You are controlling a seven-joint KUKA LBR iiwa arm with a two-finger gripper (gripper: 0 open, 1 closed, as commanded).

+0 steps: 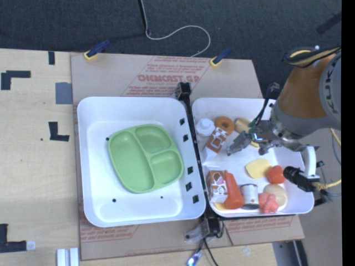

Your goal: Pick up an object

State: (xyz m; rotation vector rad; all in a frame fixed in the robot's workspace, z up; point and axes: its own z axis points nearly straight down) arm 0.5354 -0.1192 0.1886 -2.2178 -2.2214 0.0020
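Looking down on a pale wooden surface [33,165] marked with dark tape pieces, dark carpet along the top of the frame and a thin cable [166,35] looping across it. A cardboard sheet [166,76] with red printing, clipped at its top corners, carries two white bins side by side. The left bin [91,204] holds a green divided plate [145,157], lying tilted, its long axis running from upper left to lower right. The right bin [299,206] is crowded: a small white bottle [204,127], a brown ring-shaped doughnut [224,123], a brown packet [216,141], a yellow wedge [256,168], a red tomato-like piece [275,174], a red-and-white packet [219,185] and a small can [249,194] near the lower edge. The grey and orange arm [305,93] comes in from the right, and the end effector [244,143] sits low over the middle of the right bin, dark fingers splayed a little apart, pointing lower left. Nothing is visibly caught between them; whether they touch anything I can't tell.
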